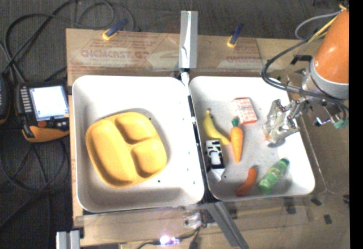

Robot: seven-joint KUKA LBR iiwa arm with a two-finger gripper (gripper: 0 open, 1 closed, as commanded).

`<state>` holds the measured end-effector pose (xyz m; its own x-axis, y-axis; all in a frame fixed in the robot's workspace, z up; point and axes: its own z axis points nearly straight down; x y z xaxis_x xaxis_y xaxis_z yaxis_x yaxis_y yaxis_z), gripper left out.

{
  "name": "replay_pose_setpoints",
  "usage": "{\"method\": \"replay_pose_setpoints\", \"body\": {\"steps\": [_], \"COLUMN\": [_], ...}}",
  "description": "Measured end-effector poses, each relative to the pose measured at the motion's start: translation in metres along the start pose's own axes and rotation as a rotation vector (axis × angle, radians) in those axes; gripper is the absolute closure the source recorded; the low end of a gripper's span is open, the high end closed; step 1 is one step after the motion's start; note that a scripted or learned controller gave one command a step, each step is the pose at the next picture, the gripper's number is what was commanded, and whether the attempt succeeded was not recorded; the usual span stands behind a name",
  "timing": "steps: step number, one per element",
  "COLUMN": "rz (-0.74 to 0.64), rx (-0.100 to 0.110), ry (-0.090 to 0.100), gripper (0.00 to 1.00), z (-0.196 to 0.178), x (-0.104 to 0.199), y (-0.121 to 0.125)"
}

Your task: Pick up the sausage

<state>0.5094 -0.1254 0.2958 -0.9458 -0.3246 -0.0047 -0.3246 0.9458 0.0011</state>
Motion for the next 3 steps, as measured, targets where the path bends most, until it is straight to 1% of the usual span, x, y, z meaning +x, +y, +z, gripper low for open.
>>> {"method": "replay_pose_setpoints", "body": {"steps": [1,2,3], "rz": [-0.268,-0.674,-1.212], "rx": [-0.002,-0.003,-0.007], "ry": [0.003,0.002,0.002], "gripper": [1.0,1.0,1.0], "z": [0.082,0.063,0.104], "x": [-0.015,0.003,0.011], "y": [0.053,0.014,0.042]}}
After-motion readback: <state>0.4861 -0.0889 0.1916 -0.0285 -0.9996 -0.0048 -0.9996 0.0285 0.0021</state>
